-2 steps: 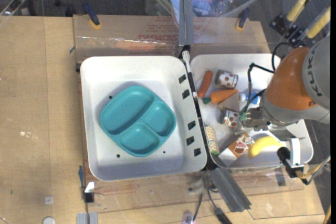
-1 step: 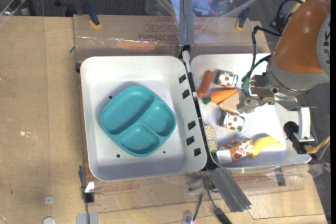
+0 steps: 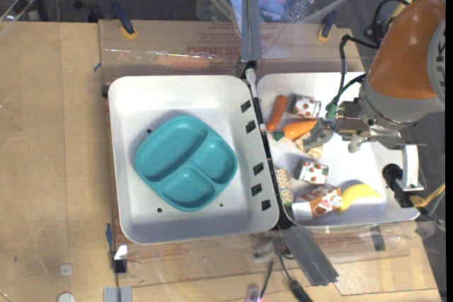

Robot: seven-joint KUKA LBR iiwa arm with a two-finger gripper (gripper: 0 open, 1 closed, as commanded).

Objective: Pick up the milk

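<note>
Since the milk carton [image 3: 322, 201], as I read it, lies on its side near the front wall of the right bin [image 3: 362, 163], touching the banana [image 3: 359, 192], I have little room on that side. Further in, the gripper [image 3: 320, 136] hangs low beside the carrot [image 3: 297, 129]; I cannot tell if it is open or closed.

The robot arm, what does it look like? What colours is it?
The arm is big and round, with a wide orange band and grey below it. Its wrist is a boxy grey metal piece, and the gripper at the end is small, grey and dark. Thin black cables loop along its side.
</note>
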